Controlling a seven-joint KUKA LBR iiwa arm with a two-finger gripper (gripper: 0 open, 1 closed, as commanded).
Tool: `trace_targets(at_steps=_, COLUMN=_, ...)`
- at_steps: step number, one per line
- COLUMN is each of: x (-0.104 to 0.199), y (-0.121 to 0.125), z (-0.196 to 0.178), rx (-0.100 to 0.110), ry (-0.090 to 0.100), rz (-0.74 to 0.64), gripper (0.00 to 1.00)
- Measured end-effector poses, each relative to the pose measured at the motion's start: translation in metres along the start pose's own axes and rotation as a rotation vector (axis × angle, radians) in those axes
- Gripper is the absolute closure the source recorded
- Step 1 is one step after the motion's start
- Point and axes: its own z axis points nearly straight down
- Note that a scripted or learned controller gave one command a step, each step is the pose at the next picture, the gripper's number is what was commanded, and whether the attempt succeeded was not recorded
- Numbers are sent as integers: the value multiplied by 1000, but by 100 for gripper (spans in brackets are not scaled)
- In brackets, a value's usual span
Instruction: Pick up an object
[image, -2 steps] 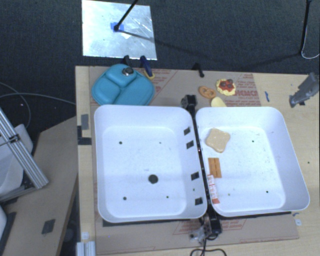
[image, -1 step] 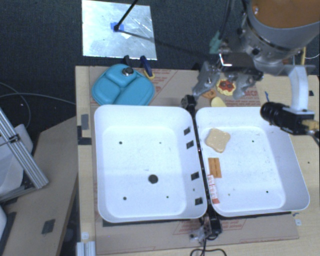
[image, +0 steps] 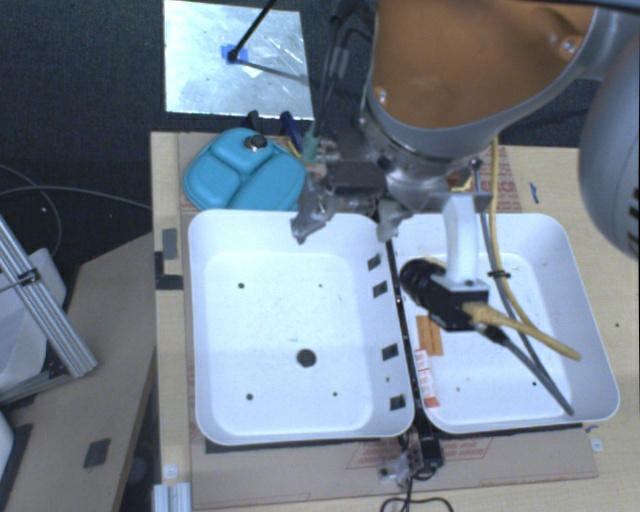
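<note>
Orange-white card just right of left bin: we judge it light, thin, so pinch an edge. Tool spread wide, empty.

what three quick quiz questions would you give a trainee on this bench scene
1. True or false: the claw holds an object between its fingers.
2. Where does the dark disc lie? A) in the view's left bin B) in the view's right bin C) on the bench
3. Fill in: the blue container sits ____ the bins, at the back.

Key: 1 false; 2 A; 3 outside
</note>
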Motion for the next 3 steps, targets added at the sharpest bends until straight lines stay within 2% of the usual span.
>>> trace_targets(at_steps=1, x=-5, y=2, z=-14, rx=-7, ry=2, rz=9, gripper=100)
trace_targets(at_steps=3, x=-5, y=3, z=-36, rx=-12, ry=5, rz=3, gripper=100)
